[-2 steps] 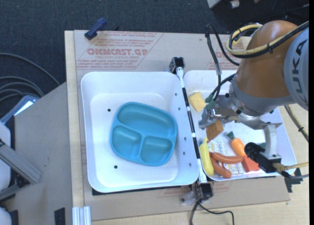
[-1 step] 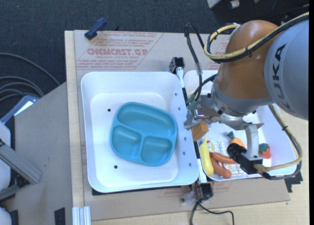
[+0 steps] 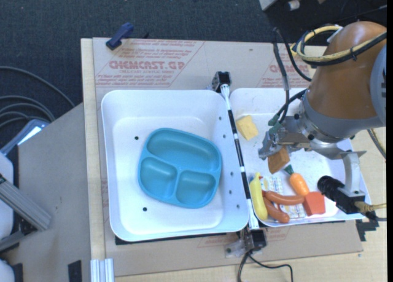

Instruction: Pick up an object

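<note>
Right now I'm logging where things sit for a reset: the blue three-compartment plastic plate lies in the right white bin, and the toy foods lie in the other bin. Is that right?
Not quite. The camera view shows the blue three-compartment plastic plate in the left white bin, not the right. The toy foods, among them the orange carrot, do lie in the other bin, the right one.

In the right bin (image 3: 258,99) I see a yellow wedge (image 3: 247,127) near the divider, a brown piece (image 3: 279,160) mid-bin, an orange carrot (image 3: 299,184), a red-orange block (image 3: 314,203), two sausages (image 3: 281,199) and a yellow banana (image 3: 257,197) along the front.
</note>
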### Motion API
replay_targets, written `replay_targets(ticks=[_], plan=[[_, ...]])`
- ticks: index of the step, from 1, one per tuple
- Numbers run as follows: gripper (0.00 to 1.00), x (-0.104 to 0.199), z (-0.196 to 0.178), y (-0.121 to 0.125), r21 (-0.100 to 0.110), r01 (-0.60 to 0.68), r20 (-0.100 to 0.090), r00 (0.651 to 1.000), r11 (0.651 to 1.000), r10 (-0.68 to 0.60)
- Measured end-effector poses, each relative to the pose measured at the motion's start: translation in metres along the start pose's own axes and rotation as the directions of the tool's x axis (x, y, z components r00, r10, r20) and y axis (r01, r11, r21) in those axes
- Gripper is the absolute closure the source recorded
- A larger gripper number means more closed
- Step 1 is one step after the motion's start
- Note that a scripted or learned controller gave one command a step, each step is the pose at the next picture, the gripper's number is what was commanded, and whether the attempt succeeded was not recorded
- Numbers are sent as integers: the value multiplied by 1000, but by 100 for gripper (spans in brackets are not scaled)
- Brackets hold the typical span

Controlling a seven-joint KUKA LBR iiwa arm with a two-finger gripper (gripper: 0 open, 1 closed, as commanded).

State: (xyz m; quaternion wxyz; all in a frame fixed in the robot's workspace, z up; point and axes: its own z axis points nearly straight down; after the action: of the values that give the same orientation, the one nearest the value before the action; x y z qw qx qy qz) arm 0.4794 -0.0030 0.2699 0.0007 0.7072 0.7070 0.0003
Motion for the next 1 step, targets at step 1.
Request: replay_targets(ticks=[1], plan=[[100, 36, 11, -1, 5, 0, -2, 1000, 1000, 0]])
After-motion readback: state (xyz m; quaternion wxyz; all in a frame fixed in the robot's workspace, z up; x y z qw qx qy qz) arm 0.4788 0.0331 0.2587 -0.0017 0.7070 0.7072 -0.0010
